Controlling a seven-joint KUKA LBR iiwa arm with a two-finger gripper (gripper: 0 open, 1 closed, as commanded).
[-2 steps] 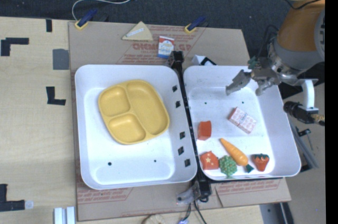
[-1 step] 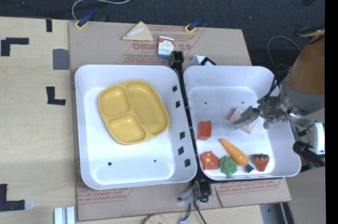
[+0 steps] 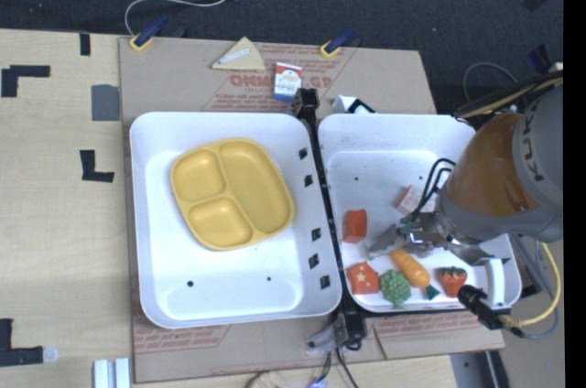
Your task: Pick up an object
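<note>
The gripper [image 3: 396, 237] hangs low in the right bin [image 3: 385, 139], just left of the arm's wrist; whether it is open or closed cannot be told. The carrot [image 3: 411, 268] lies just near of it — orange, long axis running from far-left to near-right. A good grasp would straddle the carrot across its short width, well clear of the broccoli [image 3: 396, 287] touching it on the near side.
</note>
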